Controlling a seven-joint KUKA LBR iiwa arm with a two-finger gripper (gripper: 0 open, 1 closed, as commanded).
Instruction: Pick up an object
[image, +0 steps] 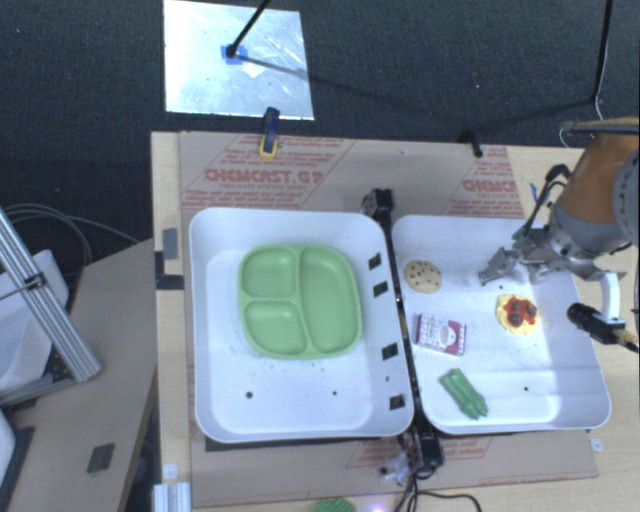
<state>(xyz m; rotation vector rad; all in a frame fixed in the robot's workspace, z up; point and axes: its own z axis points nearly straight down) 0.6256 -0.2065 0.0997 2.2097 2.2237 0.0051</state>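
Claw, fingers apart, hovers between cookie and pizza toy; nothing blocks it.

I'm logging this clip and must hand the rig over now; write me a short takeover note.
Gripper: over the right bin, holding nothing visible; finger state unclear.
Right bin holds a cookie, a small pizza-like toy, a pink-and-white packet and a green toy vegetable.
Left bin holds a green divided plate.
Done: nothing picked up.
Left: grasp and lift one object; the pizza-like toy lies nearest the gripper.
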